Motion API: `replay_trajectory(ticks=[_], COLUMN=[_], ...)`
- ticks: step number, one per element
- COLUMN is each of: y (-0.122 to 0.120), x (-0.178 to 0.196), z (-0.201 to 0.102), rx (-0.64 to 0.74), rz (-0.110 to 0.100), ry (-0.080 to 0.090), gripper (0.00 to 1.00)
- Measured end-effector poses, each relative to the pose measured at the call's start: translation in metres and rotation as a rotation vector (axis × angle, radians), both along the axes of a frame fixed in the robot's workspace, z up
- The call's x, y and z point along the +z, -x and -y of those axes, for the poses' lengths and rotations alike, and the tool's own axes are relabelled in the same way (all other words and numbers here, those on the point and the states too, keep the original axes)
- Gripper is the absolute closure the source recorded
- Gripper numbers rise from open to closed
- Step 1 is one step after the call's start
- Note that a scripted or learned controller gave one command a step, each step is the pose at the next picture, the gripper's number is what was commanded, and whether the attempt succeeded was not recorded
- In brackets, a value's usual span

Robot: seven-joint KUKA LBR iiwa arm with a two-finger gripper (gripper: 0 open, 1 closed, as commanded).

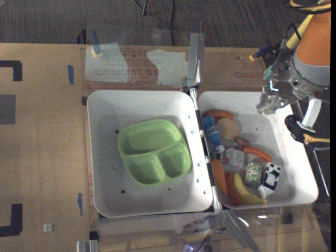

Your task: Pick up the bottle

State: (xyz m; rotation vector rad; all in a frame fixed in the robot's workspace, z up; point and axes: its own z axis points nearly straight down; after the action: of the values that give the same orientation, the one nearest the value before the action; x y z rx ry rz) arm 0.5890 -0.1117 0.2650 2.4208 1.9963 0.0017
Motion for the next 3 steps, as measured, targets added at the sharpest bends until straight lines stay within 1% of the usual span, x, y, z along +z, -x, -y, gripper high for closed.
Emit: replay_trajectory(ticks=[1, 2, 3], y=[-0.078, -0.079, -0.01], x=[0.028, 0.025, 0.044], z=[0.052, 0.098, 0.097], rx=[0.15, -0.328, -0.229], rz=[-0.001, 0.0, -0.005], ry=[0.001, 0.0, -0.003], gripper=[1.0, 1.0, 1.0])
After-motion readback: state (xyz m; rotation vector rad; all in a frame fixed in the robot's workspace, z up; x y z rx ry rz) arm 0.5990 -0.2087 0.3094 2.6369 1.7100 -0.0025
